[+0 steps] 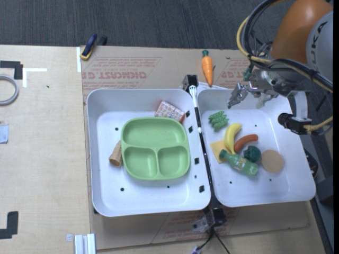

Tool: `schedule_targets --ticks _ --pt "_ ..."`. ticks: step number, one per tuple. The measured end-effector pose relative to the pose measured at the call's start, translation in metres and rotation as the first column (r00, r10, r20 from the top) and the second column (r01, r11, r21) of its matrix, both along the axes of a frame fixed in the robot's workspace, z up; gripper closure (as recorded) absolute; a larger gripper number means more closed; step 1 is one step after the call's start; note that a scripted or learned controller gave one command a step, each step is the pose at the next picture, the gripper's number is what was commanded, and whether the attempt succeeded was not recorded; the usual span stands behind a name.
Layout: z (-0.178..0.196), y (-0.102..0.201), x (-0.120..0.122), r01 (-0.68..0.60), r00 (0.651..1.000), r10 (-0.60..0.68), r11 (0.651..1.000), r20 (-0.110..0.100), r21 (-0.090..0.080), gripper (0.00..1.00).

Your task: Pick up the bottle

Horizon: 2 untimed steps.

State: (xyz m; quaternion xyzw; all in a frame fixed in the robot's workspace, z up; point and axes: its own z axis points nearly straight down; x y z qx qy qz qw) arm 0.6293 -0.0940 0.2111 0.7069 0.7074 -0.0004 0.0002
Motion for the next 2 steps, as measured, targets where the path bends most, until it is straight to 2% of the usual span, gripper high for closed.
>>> schedule_targets --ticks 1,2 --pt "0.010 0.000 0.000 -0.001 1.000 0.001 1.000 0.001 -0.001 1.00" --pt "0.044 0.149 -0.050 0.114 0.994 -0.114 0.994 -0.002 0.000 1.00"
